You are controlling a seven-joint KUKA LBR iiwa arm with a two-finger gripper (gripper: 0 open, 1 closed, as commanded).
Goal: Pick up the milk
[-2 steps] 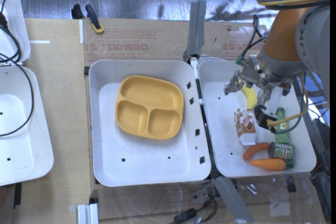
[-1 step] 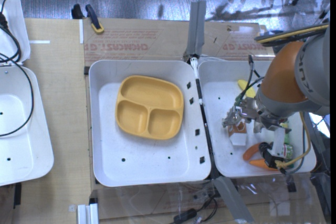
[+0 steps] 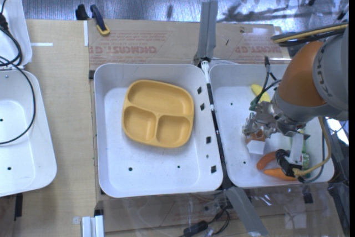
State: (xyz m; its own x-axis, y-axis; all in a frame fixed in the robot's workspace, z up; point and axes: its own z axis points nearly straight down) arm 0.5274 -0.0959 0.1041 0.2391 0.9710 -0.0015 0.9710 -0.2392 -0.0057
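Arm [image 3: 310,83] reaches into the right bin [image 3: 236,172] from the right, wrist bent down so the gripper [image 3: 259,129] sits low over the clutter there. Whether it is open or closed: cannot tell; the wrist hides it. Milk [image 3: 255,147], taken to be the small white carton, lies just near of the gripper, apparently touching it, not visibly gripped. Carrot [image 3: 267,160] lies beside it, banana [image 3: 258,90] farther back. Yellow tray [image 3: 158,114] sits alone in the left bin [image 3: 108,175], likely the drop side.

arm [image 3: 310,83] reaches in from right, wrist bent downward.
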